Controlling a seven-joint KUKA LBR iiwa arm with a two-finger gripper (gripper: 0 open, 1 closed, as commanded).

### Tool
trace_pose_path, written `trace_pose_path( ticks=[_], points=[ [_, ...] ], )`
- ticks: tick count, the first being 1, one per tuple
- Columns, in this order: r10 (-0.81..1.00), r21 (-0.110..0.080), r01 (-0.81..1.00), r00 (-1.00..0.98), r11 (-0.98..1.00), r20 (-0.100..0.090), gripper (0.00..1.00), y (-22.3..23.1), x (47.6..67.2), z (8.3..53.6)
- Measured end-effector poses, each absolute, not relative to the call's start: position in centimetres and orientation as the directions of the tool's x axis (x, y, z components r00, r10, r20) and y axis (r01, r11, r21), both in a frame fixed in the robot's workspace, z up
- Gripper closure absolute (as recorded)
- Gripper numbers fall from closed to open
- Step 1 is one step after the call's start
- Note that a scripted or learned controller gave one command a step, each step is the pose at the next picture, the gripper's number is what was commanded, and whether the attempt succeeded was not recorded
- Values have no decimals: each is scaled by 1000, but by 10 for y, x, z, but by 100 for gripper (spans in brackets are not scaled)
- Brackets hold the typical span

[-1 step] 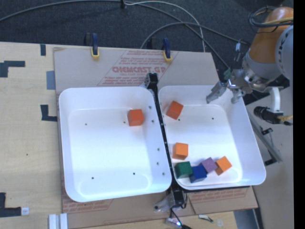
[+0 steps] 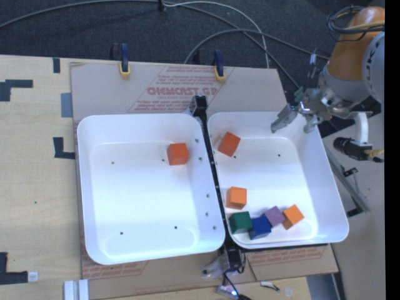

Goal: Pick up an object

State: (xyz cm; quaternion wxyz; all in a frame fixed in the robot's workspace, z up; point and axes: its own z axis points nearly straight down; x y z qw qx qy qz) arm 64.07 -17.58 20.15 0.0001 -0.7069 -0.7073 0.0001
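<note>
Right bin [image 2: 325, 167] holds six cubes, none with a long axis: orange cube [image 2: 229, 144] near the top left, turned diamond-wise; a second orange cube [image 2: 236, 197] mid-left, roughly square to the bin; green [image 2: 240, 220], blue [image 2: 260, 227], purple [image 2: 274, 215] and orange [image 2: 292, 215] clustered at the front. Left bin [image 2: 84, 186] holds one orange cube [image 2: 178, 153]. Bins sit on cardboard [image 2: 181, 86] clamped to a wooden bench [image 2: 31, 167]. Gripper [image 2: 292, 122] hangs over the right bin's upper right corner, fingers spread, holding nothing.

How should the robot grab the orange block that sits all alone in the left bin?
Come straight down on the orange block and pinch two opposite flat sides. It is a cube with bare floor of the left bin all round, so nothing blocks the gripper.
</note>
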Motion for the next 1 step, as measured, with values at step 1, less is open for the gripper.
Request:
trace_pose_path(
  ticks=[1],
  points=[
    [1000,-5,1000,-1,1,1,0,-177,649,147]
  ],
)
